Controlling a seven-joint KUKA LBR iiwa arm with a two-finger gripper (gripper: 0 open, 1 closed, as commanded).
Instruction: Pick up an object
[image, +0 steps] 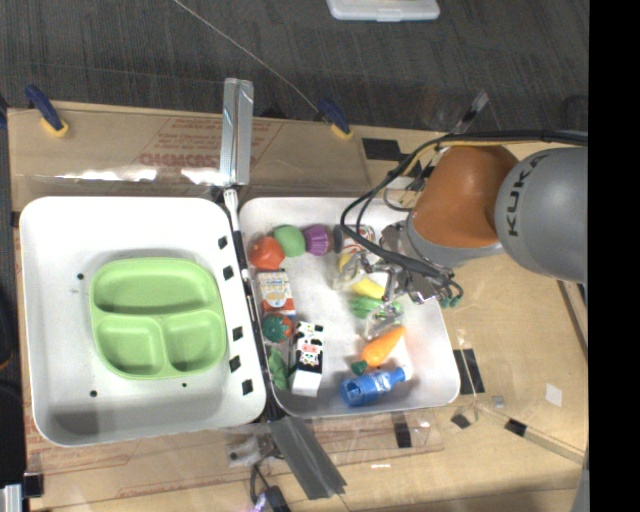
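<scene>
Right of centre in the frame, the gripper (385, 290) hangs above a yellow toy (367, 287) in the right bin (440, 385); its state I cannot tell; the toy looks light, rigid, best pinched across its middle.

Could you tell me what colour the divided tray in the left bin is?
Light green; the divided tray shows clearly in the camera view.

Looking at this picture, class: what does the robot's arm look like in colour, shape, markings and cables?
The arm is rounded and grey with black KUKA lettering, and has an orange band above the wrist. Black cables loop beside it towards the gripper.
</scene>
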